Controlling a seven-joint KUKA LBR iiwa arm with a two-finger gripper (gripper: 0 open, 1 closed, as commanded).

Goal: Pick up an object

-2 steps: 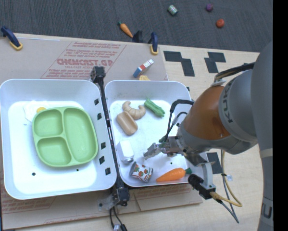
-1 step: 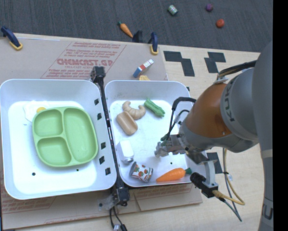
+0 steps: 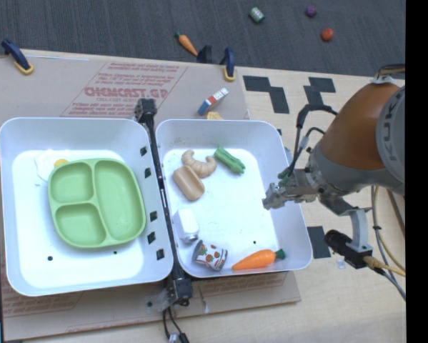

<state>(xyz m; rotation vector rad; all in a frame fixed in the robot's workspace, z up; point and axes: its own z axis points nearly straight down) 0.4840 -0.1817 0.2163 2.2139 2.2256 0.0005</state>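
The arm [image 3: 356,141] reaches over the right bin [image 3: 271,131] at its right rim; the left bin [image 3: 13,191] holds a green divided plate [image 3: 96,202]; the gripper [image 3: 274,197] hangs above bare floor, its opening impossible to tell, nothing visibly between it; croissant [image 3: 198,164], carrot [image 3: 255,260], green vegetable [image 3: 229,160] lie apart.

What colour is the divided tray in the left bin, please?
Light green tray, seen in the camera view.

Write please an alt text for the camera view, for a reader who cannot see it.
A robot hand hangs at the right rim of the right bin, which holds a carrot, croissant and green vegetable. The left bin holds a green divided plate.
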